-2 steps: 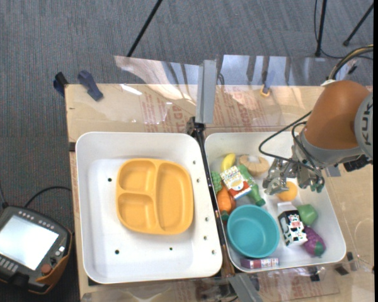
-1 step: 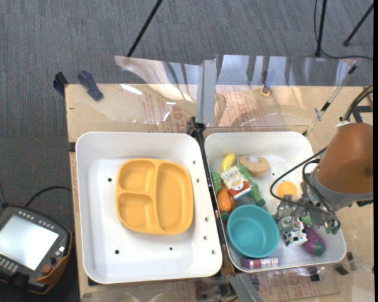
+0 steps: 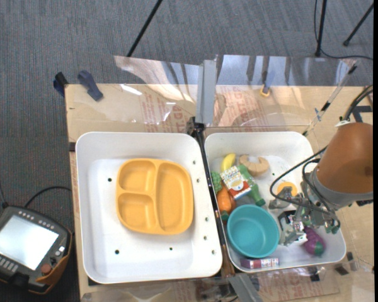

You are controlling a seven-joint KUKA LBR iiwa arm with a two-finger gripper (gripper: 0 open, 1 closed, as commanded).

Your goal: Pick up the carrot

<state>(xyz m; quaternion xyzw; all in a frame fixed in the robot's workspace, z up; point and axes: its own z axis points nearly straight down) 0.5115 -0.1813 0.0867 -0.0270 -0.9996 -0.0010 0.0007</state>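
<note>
The gripper [image 3: 298, 229] is hanging low in the right bin [image 3: 302, 142], beside the teal bowl [image 3: 252, 230] and a purple toy [image 3: 314, 242]; how it's set, I cannot tell. The carrot [image 3: 224, 201] is sitting across the bowl, against the bin's left wall.

Carrot [image 3: 224, 201] touches teal bowl [image 3: 252, 230], right bin [image 3: 302, 141].

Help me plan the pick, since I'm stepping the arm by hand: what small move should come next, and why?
Probably shift the gripper toward the left side of the right bin. It sits low near the purple toy, while the carrot lies across the bin beside the teal bowl, partly tucked under the small carton. Lifting a little first may help it pass the bowl.
</note>
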